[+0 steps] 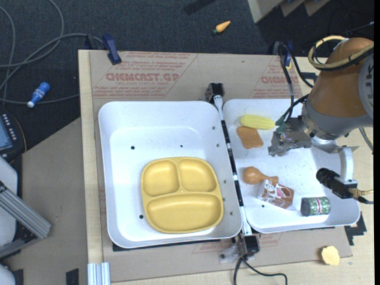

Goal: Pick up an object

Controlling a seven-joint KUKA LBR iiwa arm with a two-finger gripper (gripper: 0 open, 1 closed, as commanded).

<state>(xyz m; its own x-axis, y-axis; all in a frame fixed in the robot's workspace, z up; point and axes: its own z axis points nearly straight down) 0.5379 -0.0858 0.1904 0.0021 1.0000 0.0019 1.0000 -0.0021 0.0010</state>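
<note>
Camera view: grey two-finger gripper (pixel 282 143) low over the right shallow white bin (pixel 332 218), right of frame centre, under the grey arm with its orange band (pixel 339 85). Nothing visibly between the tips; opening too dark and small to judge.

Nearest candidate: flat orange-brown slab-shaped toy (pixel 250 137), just left of the gripper, long axis running roughly up-down in the frame. Yellow plastic corn cob (pixel 257 122) up-left of the gripper, lying left-right, touching or nearly touching the slab's upper end.

Toward the lower right of frame: brown drumstick-shaped toy (pixel 257 175), red-and-white crumpled packet (pixel 276 194) overlapping its end, dark green can on its side (pixel 315 206).

Left white bin (pixel 119 129) with a yellow three-compartment plastic plate (pixel 181 194).

Gripper's far side hidden by the wrist; arm cut off at the right.
</note>
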